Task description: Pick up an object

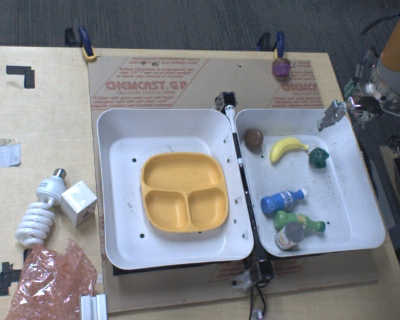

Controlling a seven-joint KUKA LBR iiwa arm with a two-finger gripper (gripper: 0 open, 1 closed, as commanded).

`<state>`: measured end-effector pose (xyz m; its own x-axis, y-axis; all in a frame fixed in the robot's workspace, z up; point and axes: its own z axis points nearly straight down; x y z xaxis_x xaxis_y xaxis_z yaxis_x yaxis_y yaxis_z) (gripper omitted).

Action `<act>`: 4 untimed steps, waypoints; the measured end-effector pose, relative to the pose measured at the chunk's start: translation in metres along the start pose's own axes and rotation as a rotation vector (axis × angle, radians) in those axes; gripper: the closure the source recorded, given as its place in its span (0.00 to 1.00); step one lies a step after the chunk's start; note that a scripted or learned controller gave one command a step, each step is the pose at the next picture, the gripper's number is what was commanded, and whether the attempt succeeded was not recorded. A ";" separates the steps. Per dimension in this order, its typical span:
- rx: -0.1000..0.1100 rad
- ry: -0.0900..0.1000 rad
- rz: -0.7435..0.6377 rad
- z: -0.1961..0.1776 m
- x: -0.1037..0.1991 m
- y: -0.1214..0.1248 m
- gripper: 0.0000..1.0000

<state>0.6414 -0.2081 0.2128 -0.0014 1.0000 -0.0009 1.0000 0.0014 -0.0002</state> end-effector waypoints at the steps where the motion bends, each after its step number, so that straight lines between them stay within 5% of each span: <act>1: 0.004 0.010 -0.004 0.121 -0.009 -0.020 0.00; 2: -0.001 0.001 -0.004 0.110 -0.012 -0.020 1.00; 3: -0.002 0.000 0.000 0.017 0.031 -0.053 1.00; 4: -0.002 0.000 0.000 -0.029 0.092 -0.048 1.00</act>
